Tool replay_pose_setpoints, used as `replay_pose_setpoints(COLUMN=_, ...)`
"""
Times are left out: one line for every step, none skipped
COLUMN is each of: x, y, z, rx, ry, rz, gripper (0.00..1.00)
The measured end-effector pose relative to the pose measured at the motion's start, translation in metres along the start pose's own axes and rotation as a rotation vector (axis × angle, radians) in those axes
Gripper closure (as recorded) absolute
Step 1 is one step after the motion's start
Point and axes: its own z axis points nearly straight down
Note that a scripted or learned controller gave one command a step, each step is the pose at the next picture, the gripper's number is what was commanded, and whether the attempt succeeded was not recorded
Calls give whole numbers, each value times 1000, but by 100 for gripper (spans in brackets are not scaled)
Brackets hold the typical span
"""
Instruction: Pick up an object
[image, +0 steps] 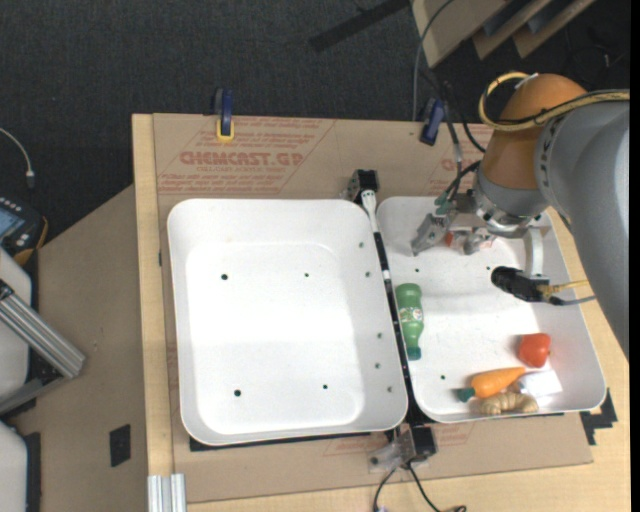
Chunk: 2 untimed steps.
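Pincer (447, 238) at upper centre-right of frame, over top end of right bin (462, 335), fingers apart w/ nothing btwn; green bottle (408, 318) along bin's left wall; red piece (534, 349), carrot (497, 380), beige root (505, 403) clustered lower right.

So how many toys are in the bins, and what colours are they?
Green: 1, the bottle
Red: 1, the round toy
Orange: 1, the carrot
Tan: 1, the knobbly root
Total: 4, all in the right-hand bin
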Motion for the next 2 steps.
replay_pose_setpoints(x=76, y=9, z=-107, rx=-5, ry=2, rz=-3, gripper=0)
replay_pose_setpoints(x=146, y=17, z=-231, rx=-9, ry=3, rz=-3, gripper=0)
